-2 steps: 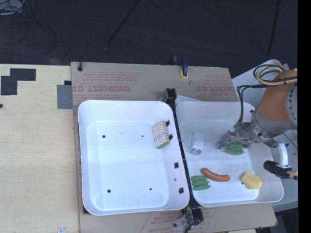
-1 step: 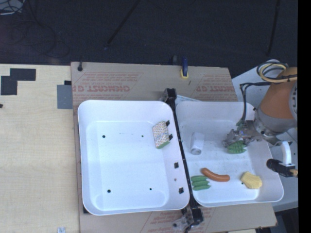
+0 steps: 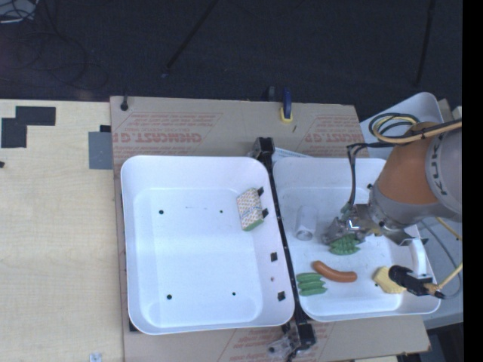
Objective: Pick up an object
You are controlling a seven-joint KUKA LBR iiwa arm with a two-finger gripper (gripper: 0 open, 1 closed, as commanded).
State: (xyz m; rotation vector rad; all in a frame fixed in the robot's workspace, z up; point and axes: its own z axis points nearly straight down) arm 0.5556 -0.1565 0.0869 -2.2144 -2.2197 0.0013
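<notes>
Reaching into right bin [image 3: 332, 173], gripper [image 3: 341, 234] sits over green toy [image 3: 345, 246]; finger opening not discernible; sausage [image 3: 334, 271] at 6 o'clock.

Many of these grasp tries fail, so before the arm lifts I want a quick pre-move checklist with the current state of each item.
1. End effector low inside the right bin: ok.
2. Positioned at the green leafy piece: ok.
3. Piece seen between its fingers: cannot tell.
4. Sausage apart from the end effector: ok.
5. Clear cup apart, to its left: ok.
6. Cable hanging free of the objects: ok.
</notes>
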